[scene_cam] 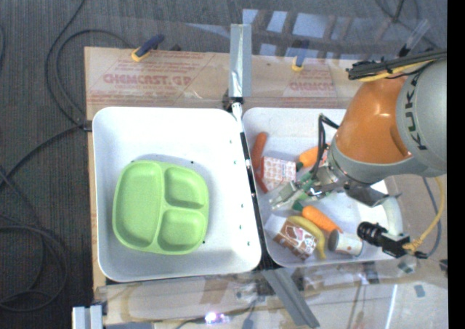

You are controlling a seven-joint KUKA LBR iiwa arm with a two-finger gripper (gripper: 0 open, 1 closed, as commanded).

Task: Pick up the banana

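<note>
Grey carpet is surrounding the bench (pixel 145 77), and I'm counting two white bins on it, side by side. I'm seeing one arm (pixel 396 128), grey with its orange band, reaching in from the right over the right bin (pixel 290 123). The left bin (pixel 167 120) is holding one green tray (pixel 161 206) with three compartments.

In the right bin I'm counting one red sausage (pixel 259 152) along the left wall, one small patterned packet (pixel 277 170) just beside it, two carrots (pixel 320 217), one of them partly under the arm, one brown packet (pixel 293 240) near the front wall, one white bottle (pixel 347 242) lying on its side, and one banana (pixel 308 229).

The banana is lying flat in the front half of the right bin, its long axis running diagonally from upper left to lower right, squeezed between the brown packet and the lower carrot, touching both.

The pincer (pixel 298 188) is hovering above and just beyond the banana's upper-left end, apart from it. Its fingers are looking spread toward the left with nothing between them, so I'm reading it as released.
</note>
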